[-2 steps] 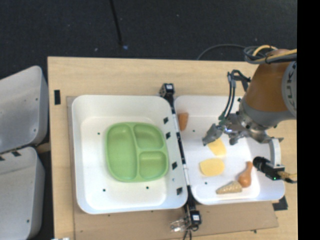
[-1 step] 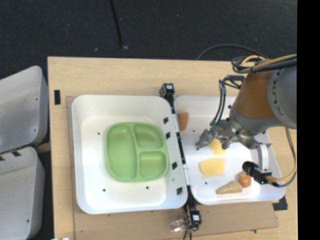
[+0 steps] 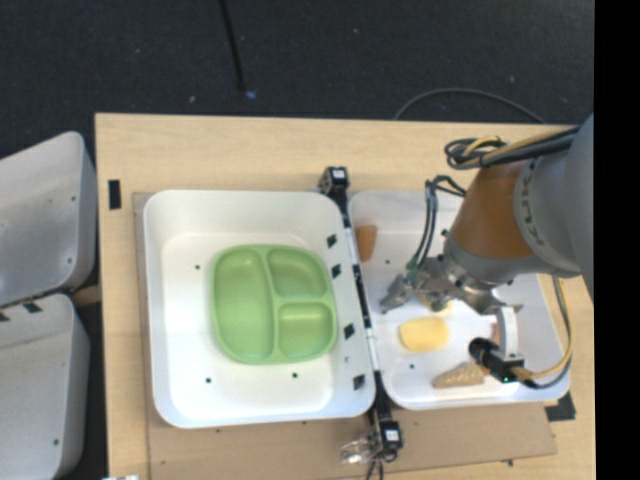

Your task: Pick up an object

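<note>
Jaws' state cannot be told; gripper [image 3: 420, 290] hovers just beside a pale yellow lump [image 3: 425, 333] — soft-edged, roundish, lying flat.

1. Looks like a robotics lab: plywood bench [image 3: 250, 153] on dark carpet [image 3: 120, 38], two white bins [image 3: 160, 268] bolted together at centre.
2. Loose cables [image 3: 470, 98] at 1 o'clock, grey industrial arm [image 3: 545, 213] at 3 o'clock.

Light wooden bench [image 3: 240, 148] carries two shallow white bins, edges touching at centre. Left bin [image 3: 160, 368] sits directly left of the right bin [image 3: 385, 213]. Bare wood shows behind the left bin, to its left, and along its front edge.
</note>
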`<move>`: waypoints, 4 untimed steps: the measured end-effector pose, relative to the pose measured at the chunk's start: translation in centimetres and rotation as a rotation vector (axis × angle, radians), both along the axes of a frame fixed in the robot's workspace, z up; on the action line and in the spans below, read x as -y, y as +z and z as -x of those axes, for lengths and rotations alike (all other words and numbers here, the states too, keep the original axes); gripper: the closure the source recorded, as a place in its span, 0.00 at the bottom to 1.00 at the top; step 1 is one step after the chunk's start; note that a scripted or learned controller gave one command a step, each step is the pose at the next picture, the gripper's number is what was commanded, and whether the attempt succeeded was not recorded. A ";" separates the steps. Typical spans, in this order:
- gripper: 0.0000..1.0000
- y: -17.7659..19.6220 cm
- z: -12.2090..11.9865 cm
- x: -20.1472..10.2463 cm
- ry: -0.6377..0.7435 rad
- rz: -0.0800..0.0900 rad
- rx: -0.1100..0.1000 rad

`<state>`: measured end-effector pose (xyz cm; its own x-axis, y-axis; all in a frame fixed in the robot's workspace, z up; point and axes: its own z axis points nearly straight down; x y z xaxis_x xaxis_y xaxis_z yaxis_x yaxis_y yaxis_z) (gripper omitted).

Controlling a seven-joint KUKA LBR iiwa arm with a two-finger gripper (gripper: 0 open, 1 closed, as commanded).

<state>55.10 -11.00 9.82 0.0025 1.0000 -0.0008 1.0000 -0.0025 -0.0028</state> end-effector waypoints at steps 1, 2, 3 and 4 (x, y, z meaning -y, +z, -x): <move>1.00 1.3 -0.1 0.1 -0.006 0.000 0.006; 1.00 7.3 -1.0 0.1 0.005 0.001 0.009; 1.00 12.7 -1.2 0.2 0.005 0.001 0.008; 1.00 12.0 -2.3 -5.3 0.010 -0.002 0.005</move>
